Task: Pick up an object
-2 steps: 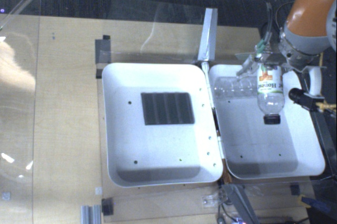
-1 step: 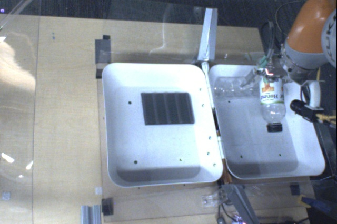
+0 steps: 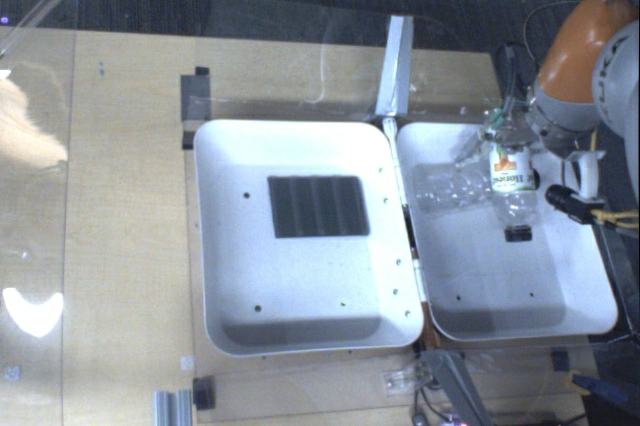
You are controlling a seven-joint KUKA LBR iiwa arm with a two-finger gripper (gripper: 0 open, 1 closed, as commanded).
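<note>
Look to 3 o'clock of the table (image 3: 120,244): the arm (image 3: 590,54) reaches in over the right bin (image 3: 520,314), its orange band uppermost. Below the wrist hangs a clear bottle (image 3: 512,182) with a white and orange label, upright and cap-down, its dark cap (image 3: 517,233) near the bin floor. The bottle's upper end sits right under the gripper (image 3: 505,132), at the bin's 1 o'clock corner. You cannot tell whether the fingers are open or closed, because the wrist and the bottle's clear plastic blur together there. At 9 o'clock of the bottle, a crumpled clear plastic piece (image 3: 445,186) lies on the bin floor, just beside it. The left bin (image 3: 230,314) carries a dark ribbed pad (image 3: 318,206) at its centre, well apart from the gripper.
</note>
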